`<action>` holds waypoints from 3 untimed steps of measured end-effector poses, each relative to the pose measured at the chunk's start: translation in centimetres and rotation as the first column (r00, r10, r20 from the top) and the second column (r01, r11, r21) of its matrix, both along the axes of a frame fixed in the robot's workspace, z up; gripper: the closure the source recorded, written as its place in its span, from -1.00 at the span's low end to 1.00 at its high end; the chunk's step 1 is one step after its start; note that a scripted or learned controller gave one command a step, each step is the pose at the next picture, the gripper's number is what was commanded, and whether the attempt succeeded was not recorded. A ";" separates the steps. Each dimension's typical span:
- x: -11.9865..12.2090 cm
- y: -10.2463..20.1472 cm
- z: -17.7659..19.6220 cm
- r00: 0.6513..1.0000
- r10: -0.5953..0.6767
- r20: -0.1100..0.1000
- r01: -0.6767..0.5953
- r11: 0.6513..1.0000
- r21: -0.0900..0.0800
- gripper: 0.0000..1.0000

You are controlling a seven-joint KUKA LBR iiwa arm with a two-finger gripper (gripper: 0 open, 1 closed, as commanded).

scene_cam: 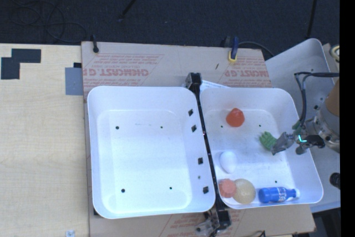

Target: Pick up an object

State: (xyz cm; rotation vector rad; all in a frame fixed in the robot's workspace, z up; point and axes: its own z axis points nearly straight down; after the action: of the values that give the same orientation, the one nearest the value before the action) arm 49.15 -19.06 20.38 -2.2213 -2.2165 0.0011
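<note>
- Objects for picking all lie in the right bin (288, 98): a green toy (268, 140), an orange-red cup-like piece (235, 117), a white egg-shaped item (228, 161), a pinkish-orange round piece (226, 187), a pale yellow ball (244, 191) and a blue bottle (277, 194).
- Green toy sits toward the right side of that bin, touching or just beside the end effector (280, 144).
- End effector reaches in over the bin's right wall, low and tilted toward the green toy; its tips are dark and small, and whether they are spread or pressed together cannot be told, nor whether anything sits between them.
- Orange-red piece stands apart near the bin's back middle.
- White egg-shaped item lies near the divider between the bins.
- Pinkish-orange piece and pale yellow ball touch each other at the front edge, with the blue bottle lying on its side just to their right.
- Left bin (105, 114) sits beside the right one, both on a cardboard sheet (144, 66) on the desk (39, 147).
- Grey arm (327, 139) enters from the right.
</note>
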 end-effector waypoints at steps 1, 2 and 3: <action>6.9 -2.2 -4.0 1.000 0.007 0.003 -0.007 1.000 -0.002 -1.00; 7.4 -2.1 -11.5 1.000 0.006 -0.005 -0.006 1.000 0.001 -1.00; 7.5 -2.2 -10.0 1.000 0.009 0.000 -0.009 1.000 -0.001 1.00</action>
State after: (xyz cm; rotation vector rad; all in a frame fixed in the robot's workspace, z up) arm 56.68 -21.24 10.38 -2.2121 -2.2263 0.0022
